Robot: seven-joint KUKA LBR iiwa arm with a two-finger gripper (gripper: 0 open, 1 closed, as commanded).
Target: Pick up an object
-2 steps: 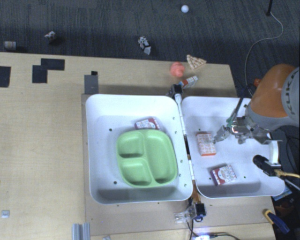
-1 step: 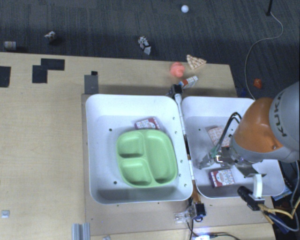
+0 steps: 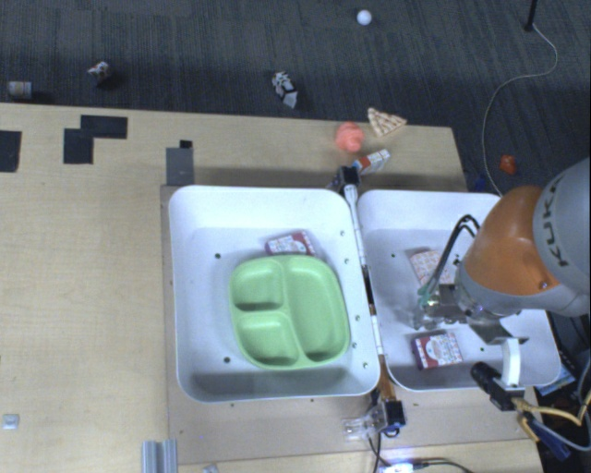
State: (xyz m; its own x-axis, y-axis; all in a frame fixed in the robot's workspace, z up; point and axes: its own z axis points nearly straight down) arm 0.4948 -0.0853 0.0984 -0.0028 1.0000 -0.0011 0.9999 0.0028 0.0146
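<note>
The small packet (image 3: pixel 437 349) at 5 o'clock looks light, flat, slippery — best pinched at edges; jaws' state cannot be told.

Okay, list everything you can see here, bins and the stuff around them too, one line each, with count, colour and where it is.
shallow white plastic bins: two, white, side by side on the bench.
green divided plastic tray: one, light green, in the left bin.
small red-and-white packets: three, one behind the tray in the left bin, two in the right bin.
pink ball: one, pink, on the bench behind the bins.
small white ball: one, white, on the dark floor.
grey arm with orange band: one, reaching into the right bin.
gripper: one, dark, low between the two packets in the right bin.
</note>
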